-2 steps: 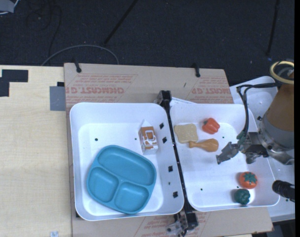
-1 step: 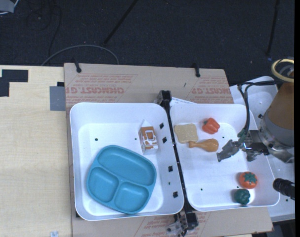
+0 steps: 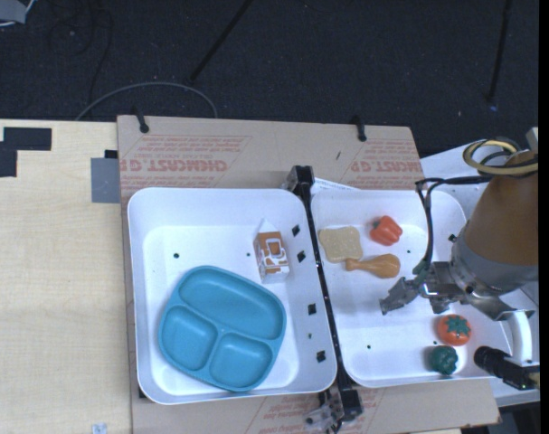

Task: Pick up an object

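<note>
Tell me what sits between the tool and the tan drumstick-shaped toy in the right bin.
Nothing visible does. The tool hangs over bare white floor of the right bin, just below and right of the drumstick toy, with open floor between them.

Grey arm (image 3: pixel 491 274), orange band (image 3: pixel 507 211)

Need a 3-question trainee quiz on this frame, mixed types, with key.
1. True or false: the blue three-compartment plastic plate lies in the left white bin.
2. Which item lies nearest the arm's hand?
A. small orange-and-white carton
B. tan drumstick-shaped toy
C. dark green round toy
3. Fill in: the tan bread-slice toy lies in the ___ white bin.

Key:
1. True.
2. B. The drumstick sits just above the hand in the camera view; the carton is in the other bin.
3. Right.
</note>
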Robot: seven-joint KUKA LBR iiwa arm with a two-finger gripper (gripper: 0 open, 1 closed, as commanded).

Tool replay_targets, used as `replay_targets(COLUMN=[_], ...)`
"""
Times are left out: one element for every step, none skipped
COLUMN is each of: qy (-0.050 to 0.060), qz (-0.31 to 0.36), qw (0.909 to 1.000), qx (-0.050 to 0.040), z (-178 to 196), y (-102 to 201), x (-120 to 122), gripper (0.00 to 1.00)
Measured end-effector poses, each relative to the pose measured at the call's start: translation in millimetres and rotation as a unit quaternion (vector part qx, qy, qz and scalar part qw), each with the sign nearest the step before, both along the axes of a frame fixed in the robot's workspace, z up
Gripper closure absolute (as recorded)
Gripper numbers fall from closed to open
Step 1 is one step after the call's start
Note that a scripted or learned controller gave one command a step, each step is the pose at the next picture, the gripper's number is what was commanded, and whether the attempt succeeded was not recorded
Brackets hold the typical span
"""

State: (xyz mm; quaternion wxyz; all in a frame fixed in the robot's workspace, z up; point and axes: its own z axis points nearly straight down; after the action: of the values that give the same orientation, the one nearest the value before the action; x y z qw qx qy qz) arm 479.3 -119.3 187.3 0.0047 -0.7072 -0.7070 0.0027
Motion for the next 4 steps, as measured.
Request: replay_targets(qy=[-0.001,-0.002,-0.003,-0.006], qz=[0.000,0.000,-0.003,0.001], qw=[1.0000,1.0000,1.0000,1.0000], qx=[-0.0001,-0.0003,-0.0005,-0.0014], z=[-47,-100,-88,-44], y=[-7,-6,-8,-10], x=[-2,-3,-3,4], gripper=[0.00,0.00,1.00,1.00])
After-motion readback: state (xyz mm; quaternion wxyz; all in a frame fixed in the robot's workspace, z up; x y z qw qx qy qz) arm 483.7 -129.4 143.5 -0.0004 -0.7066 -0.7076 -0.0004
